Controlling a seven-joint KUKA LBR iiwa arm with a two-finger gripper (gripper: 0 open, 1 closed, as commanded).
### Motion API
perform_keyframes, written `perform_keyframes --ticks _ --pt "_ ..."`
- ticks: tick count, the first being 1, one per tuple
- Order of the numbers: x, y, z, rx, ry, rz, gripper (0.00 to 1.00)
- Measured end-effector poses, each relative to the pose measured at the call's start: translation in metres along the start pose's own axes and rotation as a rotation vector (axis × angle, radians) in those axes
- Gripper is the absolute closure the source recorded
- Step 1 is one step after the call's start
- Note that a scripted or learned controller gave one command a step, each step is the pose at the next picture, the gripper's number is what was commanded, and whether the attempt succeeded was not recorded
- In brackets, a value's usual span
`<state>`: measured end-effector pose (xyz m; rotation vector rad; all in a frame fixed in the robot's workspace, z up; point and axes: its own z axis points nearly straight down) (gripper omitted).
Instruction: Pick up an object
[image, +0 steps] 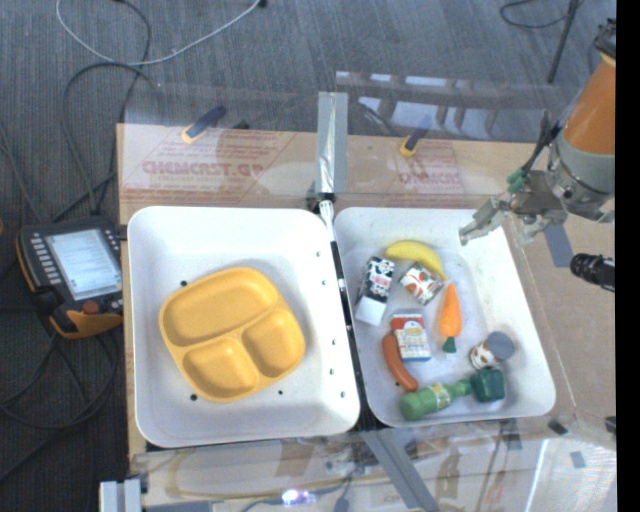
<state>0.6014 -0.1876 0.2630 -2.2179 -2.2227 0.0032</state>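
The left bin (150, 400) holds a yellow divided tray (232, 332); the right bin (530, 330) (centre-right of frame) holds a banana (415, 254), carrot (451, 311), green bottle (433, 400); the gripper (503, 219) hovers above its upper-right corner, fingers spread wide, holding nothing.

We see a yellow tray (232, 332), yellow banana (416, 254), orange carrot (451, 311), green bottle (434, 398) and a black-and-white cow-patterned carton (377, 279) in white bins (150, 400).
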Motion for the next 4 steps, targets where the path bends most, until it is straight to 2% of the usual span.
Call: perform_keyframes --ticks 1,2,3,4 --pt "-0.004 -0.026 0.122 0.001 0.0 0.041 0.0" --pt "0.004 -0.032 0.174 -0.011 -0.004 -0.045 0.0" --pt "0.004 -0.03 0.161 -0.018 -0.004 -0.045 1.0" --pt "0.036 -0.038 0.056 -0.001 -0.001 0.031 1.0"
